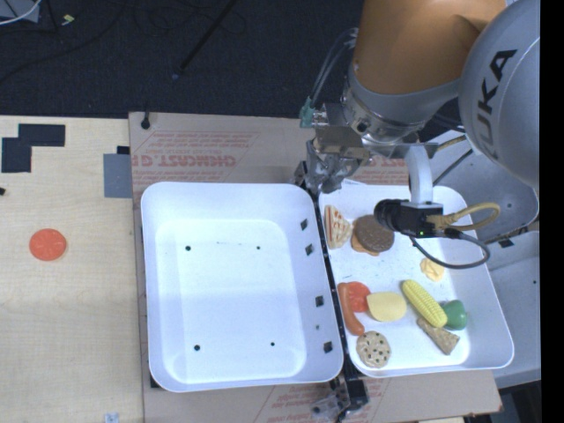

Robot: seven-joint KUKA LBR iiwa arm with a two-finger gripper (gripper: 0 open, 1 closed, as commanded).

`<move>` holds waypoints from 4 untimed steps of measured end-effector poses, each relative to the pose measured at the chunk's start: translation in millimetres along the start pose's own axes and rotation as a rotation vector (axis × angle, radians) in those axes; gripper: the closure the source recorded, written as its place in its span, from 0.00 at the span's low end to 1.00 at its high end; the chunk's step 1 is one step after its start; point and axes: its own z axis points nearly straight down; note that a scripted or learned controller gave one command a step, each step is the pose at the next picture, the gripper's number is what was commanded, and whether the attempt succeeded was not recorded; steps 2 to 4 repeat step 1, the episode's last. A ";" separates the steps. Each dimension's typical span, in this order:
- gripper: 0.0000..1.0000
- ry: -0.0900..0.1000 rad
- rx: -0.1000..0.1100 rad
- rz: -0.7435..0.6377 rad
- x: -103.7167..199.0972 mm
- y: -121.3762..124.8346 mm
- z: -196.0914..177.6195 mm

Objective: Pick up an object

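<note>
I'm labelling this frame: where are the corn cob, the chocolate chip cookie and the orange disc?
corn cob [424,301], camera view, middle of the cob.
chocolate chip cookie [374,349], camera view, centre of its face.
orange disc [48,245], camera view, its centre.

Single fixed camera above bench [70,324], looking down at slant. Both white bins in frame: left bin [163,324], right bin [493,346]. Arm [423,33] enters from right, close to lens.

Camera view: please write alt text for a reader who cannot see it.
A grey robot arm with an orange band holds its gripper above the far edge of the right white bin, which contains toy foods including a yellow corn cob and a round chocolate-chip cookie.
</note>
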 end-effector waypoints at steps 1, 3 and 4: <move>1.00 0.000 -0.010 0.001 55.1 48.8 77.6; 1.00 0.000 -0.010 0.001 55.1 48.8 77.6; 1.00 0.000 -0.010 0.001 55.1 48.8 77.6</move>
